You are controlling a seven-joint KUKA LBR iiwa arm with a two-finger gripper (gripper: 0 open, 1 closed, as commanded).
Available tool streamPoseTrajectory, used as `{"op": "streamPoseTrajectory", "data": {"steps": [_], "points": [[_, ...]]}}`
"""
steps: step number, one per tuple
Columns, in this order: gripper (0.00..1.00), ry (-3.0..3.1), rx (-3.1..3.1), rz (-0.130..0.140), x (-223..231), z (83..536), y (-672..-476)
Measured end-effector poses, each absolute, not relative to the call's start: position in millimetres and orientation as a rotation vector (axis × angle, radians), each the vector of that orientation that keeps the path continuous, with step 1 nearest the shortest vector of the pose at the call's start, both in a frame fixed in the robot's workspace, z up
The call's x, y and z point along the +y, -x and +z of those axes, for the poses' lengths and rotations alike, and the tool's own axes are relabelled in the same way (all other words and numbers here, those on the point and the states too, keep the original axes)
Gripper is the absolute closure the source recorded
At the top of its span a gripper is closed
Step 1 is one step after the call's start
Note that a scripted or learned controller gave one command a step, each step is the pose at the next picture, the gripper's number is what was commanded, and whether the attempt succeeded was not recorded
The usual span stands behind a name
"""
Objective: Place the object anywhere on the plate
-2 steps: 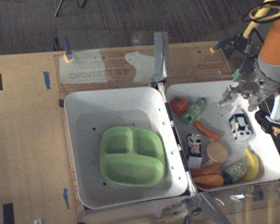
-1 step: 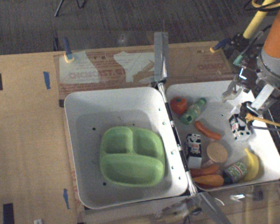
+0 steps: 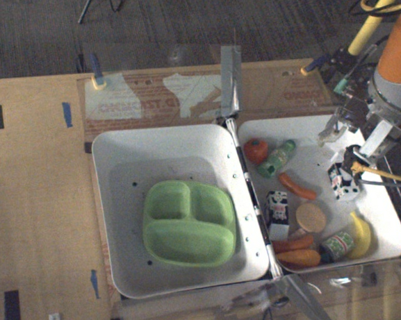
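Note:
The green divided plate (image 3: pixel 189 223) lies in the left bin (image 3: pixel 117 163) with nothing on it. My gripper (image 3: pixel 340 147) hangs over the upper right part of the right bin (image 3: pixel 393 243). Just below it is a small cow-patterned carton (image 3: pixel 342 181); whether the carton is between the fingers is unclear. A second cow-patterned carton (image 3: pixel 278 206) stands near the wall between the two bins.
The right bin also holds a red tomato (image 3: pixel 255 149), a green bottle (image 3: pixel 278 158), an orange pepper (image 3: pixel 297 186), a tan disc (image 3: pixel 310 217), a banana (image 3: pixel 361 234), a green can (image 3: pixel 337 245) and carrots (image 3: pixel 297 256).

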State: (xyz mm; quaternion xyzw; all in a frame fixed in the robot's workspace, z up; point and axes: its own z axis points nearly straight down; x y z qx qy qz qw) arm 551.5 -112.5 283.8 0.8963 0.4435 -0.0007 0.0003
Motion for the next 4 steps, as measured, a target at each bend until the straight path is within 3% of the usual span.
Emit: {"op": "streamPoseTrajectory", "data": {"steps": [1,2,3,4], "points": [[0.0,-2.715,1.584,-0.003,-94.3,270.0,-570.6],[0.0,-2.888,1.234,-0.002,-77.2,335.8,-552.3],[0.0,-2.699,1.611,-0.005,-91.2,314.0,-567.8],[0.0,-2.769,1.483,-0.002,-139.2,360.9,-535.7]]}}
